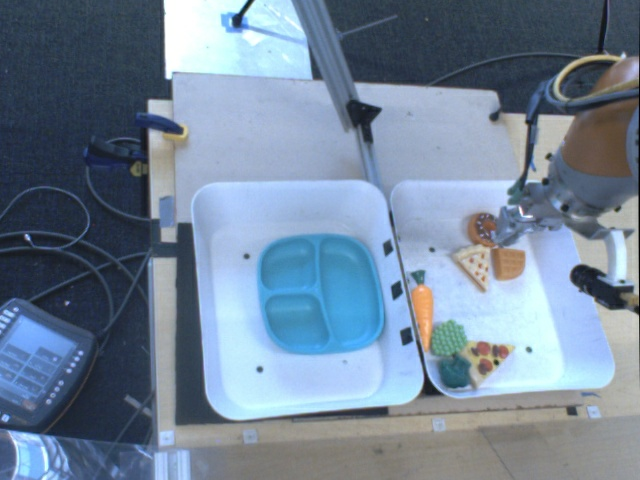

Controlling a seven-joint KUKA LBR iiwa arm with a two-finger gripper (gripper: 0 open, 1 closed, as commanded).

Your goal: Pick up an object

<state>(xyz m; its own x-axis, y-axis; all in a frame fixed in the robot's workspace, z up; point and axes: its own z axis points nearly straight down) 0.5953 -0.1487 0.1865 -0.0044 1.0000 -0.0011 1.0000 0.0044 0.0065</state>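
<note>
The gripper (508, 230), whose grip state I cannot tell, sits low among the toy donut (482, 228), sandwich wedge (474, 266) and bread slice (508, 263) in the right bin (590, 353), so it may nudge neighbours aside.

Two bins (300, 203), white plastic, smooth with a slight sheen; sectioned tray (322, 293), blue plastic, glossy. Toy carrot (423, 313) and pizza slice (474, 266), matt, likely plastic. Bench (270, 128), pale board, matt; arm's band (603, 138), glossy orange.

No text, label, brand, number or sign can be read anywhere here
</note>
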